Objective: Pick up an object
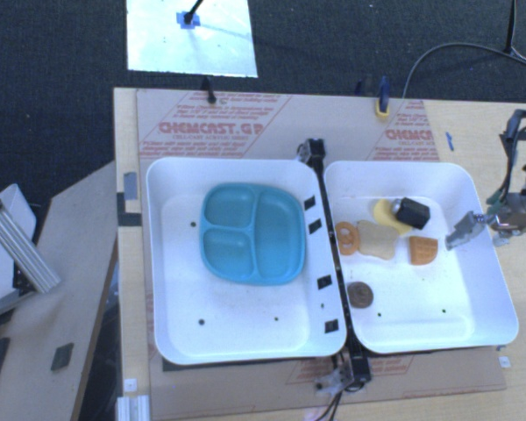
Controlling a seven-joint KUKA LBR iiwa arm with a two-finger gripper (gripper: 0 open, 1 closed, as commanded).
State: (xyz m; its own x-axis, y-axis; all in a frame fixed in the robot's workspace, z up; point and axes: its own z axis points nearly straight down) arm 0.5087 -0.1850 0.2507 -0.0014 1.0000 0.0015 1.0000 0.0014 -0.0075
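The right bin (486, 274) holds six small things, clustered toward its far left: one black block (413, 211) lying on a yellow piece (386, 210), one pretzel-shaped orange ring (345, 237), one pale tan piece (379, 240) touching that ring, one orange wedge (423, 251) just right of the tan piece, and one brown round disc (360, 295) set apart nearer the front. The gripper (465, 229) hangs over the right side of this bin, right of the orange wedge and clear of it; whether its tips are spread or closed cannot be told, and nothing shows between them. The left bin (180, 323) holds one blue plate (252, 233) with three compartments. Under the bins a sheet (245, 121) reads "CHEMCAST GP" in red, twice.
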